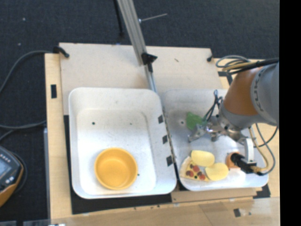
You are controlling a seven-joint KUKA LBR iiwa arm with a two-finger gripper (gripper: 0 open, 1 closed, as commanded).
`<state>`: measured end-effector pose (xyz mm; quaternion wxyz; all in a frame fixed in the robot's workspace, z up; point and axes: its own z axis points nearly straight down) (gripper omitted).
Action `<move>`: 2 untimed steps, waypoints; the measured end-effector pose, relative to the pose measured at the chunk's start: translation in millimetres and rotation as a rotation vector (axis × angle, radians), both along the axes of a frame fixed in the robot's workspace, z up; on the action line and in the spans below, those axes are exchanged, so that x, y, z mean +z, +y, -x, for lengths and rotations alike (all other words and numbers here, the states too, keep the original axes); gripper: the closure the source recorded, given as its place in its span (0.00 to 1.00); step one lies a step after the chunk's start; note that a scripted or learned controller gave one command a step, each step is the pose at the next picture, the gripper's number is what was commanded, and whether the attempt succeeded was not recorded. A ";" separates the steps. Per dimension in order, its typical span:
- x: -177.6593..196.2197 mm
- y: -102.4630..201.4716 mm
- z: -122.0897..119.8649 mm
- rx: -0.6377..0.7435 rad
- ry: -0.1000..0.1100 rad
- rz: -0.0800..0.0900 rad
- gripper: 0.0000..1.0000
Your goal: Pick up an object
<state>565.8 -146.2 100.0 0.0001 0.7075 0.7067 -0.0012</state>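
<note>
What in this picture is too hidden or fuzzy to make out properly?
- Gripper, camera view: small and blurred under the arm's wrist, so how its fingers stand is unclear.
- Green object: partly covered by the gripper; its shape is unclear.
- Orange object: partly behind a black cable part; identity unclear.
- Right bin: its far right side is hidden by the arm.
- Small red and dark bits by the yellow pieces: too small to identify.

Two white bins point(117, 102) of smooth, faintly glossy plastic, speckled with dark flecks. Yellow bowl point(115, 168) of smooth matt plastic. Bench top point(103, 65) of pale, matt board. Slanted rail point(132, 25) of ribbed, dull-shining metal. Dark, rough carpet point(211, 13) around.
</note>
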 end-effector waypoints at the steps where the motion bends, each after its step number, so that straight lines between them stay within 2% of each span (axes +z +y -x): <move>1: 12.1 -0.8 -1.2 -0.005 -0.005 -0.001 1.00; 2: 63.8 7.5 0.7 0.003 -0.005 -0.001 1.00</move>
